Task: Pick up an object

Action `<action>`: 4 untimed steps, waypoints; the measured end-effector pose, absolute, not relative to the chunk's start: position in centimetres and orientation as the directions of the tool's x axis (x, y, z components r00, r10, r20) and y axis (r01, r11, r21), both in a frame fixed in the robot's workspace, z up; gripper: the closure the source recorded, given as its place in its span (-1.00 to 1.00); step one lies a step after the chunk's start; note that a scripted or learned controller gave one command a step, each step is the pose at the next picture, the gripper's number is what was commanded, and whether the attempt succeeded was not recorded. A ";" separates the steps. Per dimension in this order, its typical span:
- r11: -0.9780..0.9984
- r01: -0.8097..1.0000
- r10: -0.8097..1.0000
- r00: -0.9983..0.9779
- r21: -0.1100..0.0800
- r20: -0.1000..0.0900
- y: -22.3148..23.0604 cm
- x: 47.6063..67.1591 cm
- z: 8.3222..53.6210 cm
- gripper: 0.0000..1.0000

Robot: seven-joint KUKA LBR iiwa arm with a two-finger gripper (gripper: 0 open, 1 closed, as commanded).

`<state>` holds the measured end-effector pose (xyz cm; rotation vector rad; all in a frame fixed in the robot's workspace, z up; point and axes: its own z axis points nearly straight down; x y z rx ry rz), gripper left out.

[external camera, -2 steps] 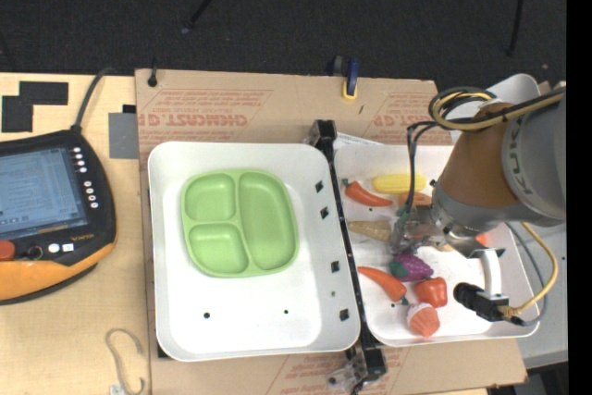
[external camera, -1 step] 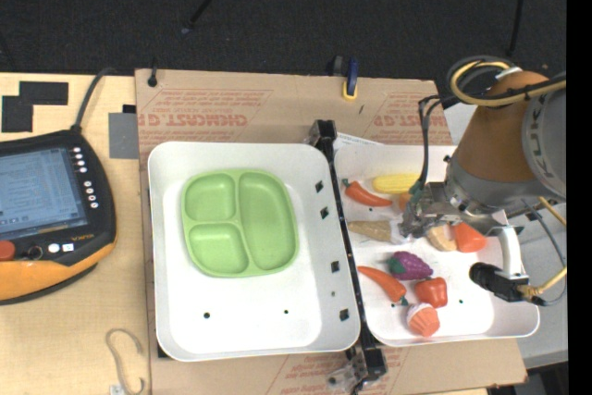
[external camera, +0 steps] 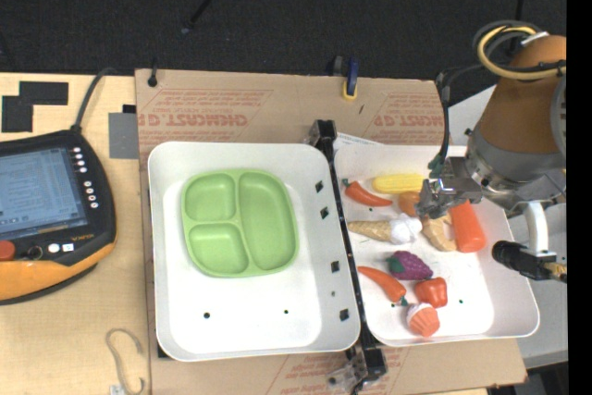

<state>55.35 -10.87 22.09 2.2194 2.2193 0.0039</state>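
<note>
My gripper (external camera: 435, 196) is low in the right bin (external camera: 518, 314), at its back, just right of a yellow corn cob (external camera: 396, 183). Below it lie a tan piece of toy food (external camera: 440, 234) and an orange cylinder (external camera: 467, 228). A red chili (external camera: 367, 193) lies left of the corn. A cone with a white tip (external camera: 377, 229) sits mid-bin. Nearer the front are purple grapes (external camera: 411, 265), a red-orange carrot (external camera: 383, 282), a red pepper (external camera: 431, 292) and an orange strawberry (external camera: 424, 321). No object is visibly held.
The left bin (external camera: 171, 310) holds a green divided plate (external camera: 240, 222). A black strip (external camera: 338, 236) runs between the bins. A control pendant (external camera: 46, 208) lies on the bench at far left. The arm's orange-banded body (external camera: 523, 106) stands over the right bin's far right.
</note>
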 end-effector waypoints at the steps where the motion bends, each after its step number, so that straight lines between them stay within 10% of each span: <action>1: -0.001 1.000 1.000 0.001 -0.001 0.001 -11.0 55.3 22.8 1.00; 4: 0.002 1.000 1.000 -0.002 -0.003 0.000 -3.0 55.6 21.9 1.00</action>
